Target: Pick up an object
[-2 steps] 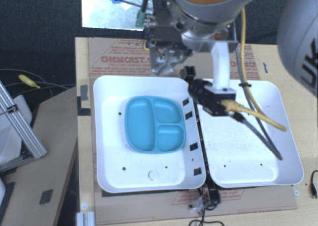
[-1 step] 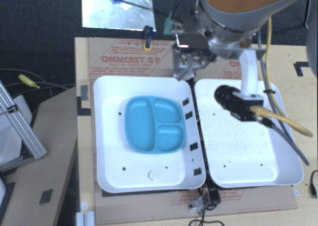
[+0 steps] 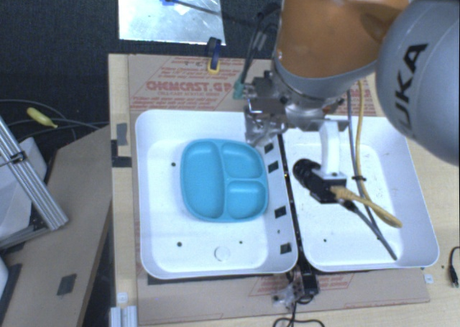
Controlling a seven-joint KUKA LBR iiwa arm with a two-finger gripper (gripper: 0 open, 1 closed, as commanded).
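Dark carpet is surrounding a bench topped with a brown cardboard sheet with red print (image 3: 180, 85), and everything here is placed from the blue three-compartment plastic plate (image 3: 223, 178). Far to the left of that plate, off the bench, a silver aluminium frame (image 3: 29, 182) is leaning. The plate is lying flat in the middle of the left shallow white bin (image 3: 158, 236), its long axis running roughly across the bin from left to right, with the two smaller compartments on its right side.

Just beyond the plate's far right corner, the gripper (image 3: 259, 134) is hanging over the bin's rim, so the plate is lying toward the near left of it. I cannot tell whether the gripper is wide or narrow. Judging by this, a short shift back over the plate's raised edge would be needed; nothing is standing between them. To the right of the plate, past the dividing walls, the right shallow white bin (image 3: 402, 218) is sitting under the grey and orange arm (image 3: 338, 31).
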